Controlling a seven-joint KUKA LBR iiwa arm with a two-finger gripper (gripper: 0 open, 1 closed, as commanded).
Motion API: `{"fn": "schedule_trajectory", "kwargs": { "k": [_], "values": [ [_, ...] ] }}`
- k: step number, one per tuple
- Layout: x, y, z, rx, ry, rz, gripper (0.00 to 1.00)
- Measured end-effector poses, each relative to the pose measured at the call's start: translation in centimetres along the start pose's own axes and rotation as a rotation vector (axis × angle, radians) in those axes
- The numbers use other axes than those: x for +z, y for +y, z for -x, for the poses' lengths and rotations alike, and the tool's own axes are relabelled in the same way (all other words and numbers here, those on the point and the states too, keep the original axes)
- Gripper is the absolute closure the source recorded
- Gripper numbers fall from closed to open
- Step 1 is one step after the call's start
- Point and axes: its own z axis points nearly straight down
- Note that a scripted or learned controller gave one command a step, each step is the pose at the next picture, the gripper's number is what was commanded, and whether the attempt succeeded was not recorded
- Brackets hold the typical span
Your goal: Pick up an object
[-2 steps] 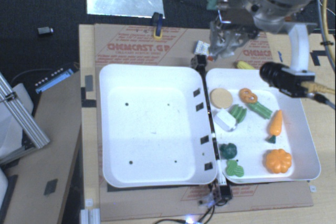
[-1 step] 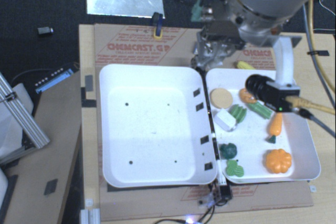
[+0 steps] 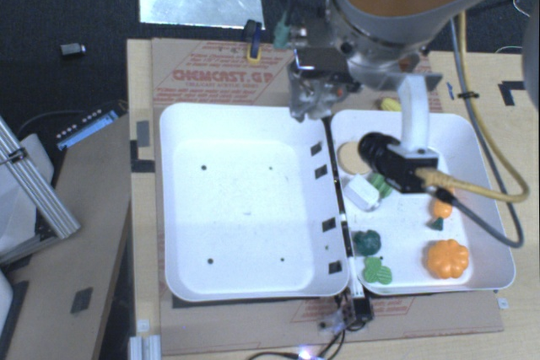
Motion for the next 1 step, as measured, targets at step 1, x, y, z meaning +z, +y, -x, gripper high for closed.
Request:
{"fn": "schedule_trajectory", "kwargs": {
  "k": [1],
  "values": [
    [-2.80,2.61,2.28,0.007,0.001,0.006,1.00]
  ]
}}
